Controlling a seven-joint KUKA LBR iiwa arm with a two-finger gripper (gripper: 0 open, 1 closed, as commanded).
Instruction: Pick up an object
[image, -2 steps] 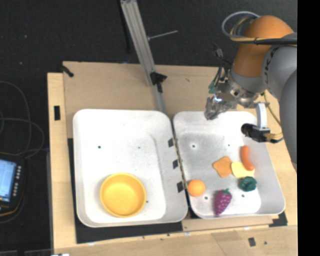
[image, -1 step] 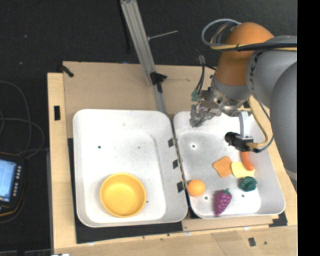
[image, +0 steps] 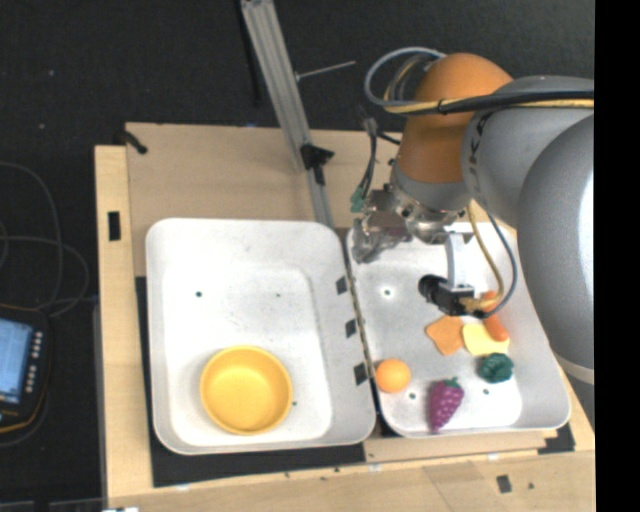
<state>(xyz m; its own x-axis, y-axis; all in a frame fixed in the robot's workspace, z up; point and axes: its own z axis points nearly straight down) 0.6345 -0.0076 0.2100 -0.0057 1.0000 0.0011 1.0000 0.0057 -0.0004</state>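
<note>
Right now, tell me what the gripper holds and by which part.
It cannot be told: the gripper hangs over the far left corner of the right bin, its tip unclear. The ball and grapes lie apart from it.

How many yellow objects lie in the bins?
2: round yellow bowl, left white bin; small yellow piece, right white bin, beside an orange wedge. The arm may hide others.

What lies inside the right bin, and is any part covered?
An orange ball, purple grapes, an orange wedge, a yellow piece and a green piece lie in the right bin. The arm covers its far right corner, so anything there is hidden.
</note>
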